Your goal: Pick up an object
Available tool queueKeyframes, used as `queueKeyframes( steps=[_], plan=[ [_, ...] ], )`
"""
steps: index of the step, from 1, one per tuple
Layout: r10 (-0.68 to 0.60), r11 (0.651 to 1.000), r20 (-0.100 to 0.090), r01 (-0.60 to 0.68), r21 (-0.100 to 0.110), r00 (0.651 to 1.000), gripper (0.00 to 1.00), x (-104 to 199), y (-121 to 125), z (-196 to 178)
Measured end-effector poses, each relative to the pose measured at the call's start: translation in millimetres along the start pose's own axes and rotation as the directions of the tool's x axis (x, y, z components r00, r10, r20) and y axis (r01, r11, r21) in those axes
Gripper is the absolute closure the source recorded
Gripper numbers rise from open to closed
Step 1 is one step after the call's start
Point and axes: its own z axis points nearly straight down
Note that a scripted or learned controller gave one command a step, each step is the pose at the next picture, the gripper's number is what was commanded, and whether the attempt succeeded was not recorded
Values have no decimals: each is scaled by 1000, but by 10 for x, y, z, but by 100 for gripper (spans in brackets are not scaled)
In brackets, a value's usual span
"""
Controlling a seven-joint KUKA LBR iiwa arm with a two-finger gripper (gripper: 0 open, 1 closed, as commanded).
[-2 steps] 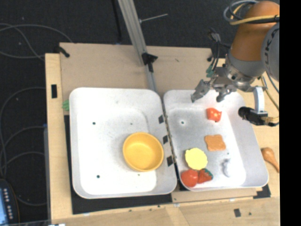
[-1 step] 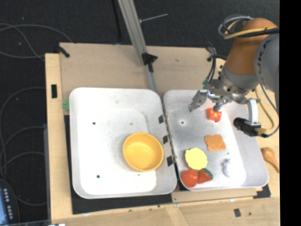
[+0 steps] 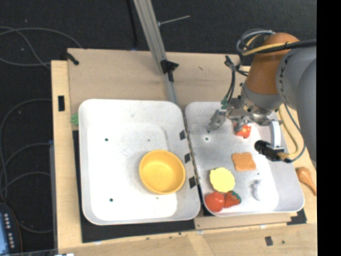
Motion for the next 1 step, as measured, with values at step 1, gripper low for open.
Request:
queueKeyframes(
  steps=[1],
  plan=[
    [2,1000,-2,-2,-3,1000,100,0,8,-110]
  ],
)
